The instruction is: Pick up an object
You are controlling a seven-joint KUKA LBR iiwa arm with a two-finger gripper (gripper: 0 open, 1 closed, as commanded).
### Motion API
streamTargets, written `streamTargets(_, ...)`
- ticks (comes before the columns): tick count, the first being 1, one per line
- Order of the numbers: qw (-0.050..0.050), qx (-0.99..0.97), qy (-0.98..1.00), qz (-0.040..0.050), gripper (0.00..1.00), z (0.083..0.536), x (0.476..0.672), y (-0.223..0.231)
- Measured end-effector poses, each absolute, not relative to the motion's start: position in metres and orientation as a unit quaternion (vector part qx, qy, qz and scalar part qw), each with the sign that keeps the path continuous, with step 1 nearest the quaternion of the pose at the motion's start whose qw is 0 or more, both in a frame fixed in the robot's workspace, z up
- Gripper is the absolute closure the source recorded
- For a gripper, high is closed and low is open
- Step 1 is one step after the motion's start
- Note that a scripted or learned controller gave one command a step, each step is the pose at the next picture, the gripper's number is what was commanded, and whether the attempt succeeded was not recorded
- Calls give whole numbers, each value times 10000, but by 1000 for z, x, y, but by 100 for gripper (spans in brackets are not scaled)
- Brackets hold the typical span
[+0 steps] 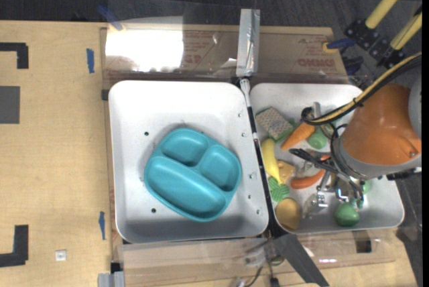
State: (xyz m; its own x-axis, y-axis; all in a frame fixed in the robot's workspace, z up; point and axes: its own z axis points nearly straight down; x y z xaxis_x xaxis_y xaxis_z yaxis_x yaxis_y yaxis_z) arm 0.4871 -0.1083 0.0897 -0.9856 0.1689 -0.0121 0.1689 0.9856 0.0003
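While my arm hangs over the right-hand shallow white bin (pixel 382 212) at the lower right of the frame, the toy food lies heaped beneath it: an orange carrot (pixel 296 135), a yellow banana-like piece (pixel 269 158), a grey waffle-textured square (pixel 273 121), a red pepper-like sliver (pixel 307 180), a tan rounded potato-like piece (pixel 288 212) and a green ball (pixel 346 214). My gripper (pixel 337 194) sits low among them, just beside the green ball; I cannot tell how it stands. Left of that, the second white bin (pixel 134 111) holds a turquoise three-compartment plastic tray (pixel 193 174). Both bins rest on the wooden table (pixel 47 145).
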Motion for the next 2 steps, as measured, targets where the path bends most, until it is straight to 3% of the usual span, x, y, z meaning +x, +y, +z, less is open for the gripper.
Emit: streamTargets(2, 89, -22, 10000, -27, 0, 90, 485, -100)
